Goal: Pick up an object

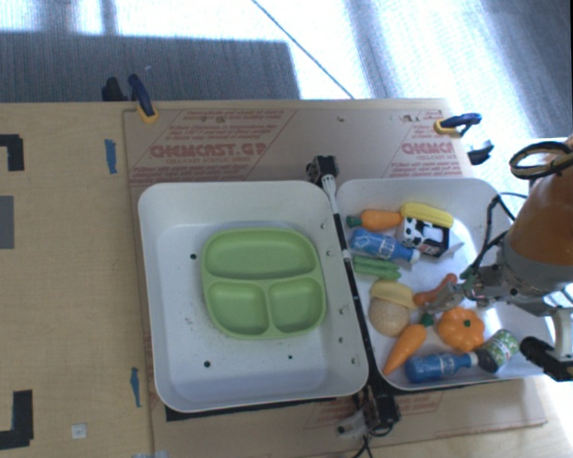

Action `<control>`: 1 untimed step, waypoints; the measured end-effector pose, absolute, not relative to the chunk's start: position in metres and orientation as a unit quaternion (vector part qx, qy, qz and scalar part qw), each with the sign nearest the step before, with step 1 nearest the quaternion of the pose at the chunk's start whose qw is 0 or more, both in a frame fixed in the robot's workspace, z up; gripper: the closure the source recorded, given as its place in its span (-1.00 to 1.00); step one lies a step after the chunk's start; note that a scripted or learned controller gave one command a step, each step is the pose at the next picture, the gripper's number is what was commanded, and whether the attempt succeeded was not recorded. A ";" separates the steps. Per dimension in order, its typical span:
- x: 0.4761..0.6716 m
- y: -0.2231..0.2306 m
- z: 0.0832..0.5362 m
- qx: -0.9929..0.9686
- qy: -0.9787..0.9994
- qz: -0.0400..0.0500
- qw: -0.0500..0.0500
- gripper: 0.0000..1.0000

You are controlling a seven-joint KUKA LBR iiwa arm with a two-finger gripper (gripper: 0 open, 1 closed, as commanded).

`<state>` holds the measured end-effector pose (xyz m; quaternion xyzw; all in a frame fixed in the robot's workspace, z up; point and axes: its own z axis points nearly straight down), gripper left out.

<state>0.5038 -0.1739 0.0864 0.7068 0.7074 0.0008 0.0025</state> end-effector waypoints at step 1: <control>0.523 -0.188 0.086 0.707 0.707 0.001 0.002 -1.00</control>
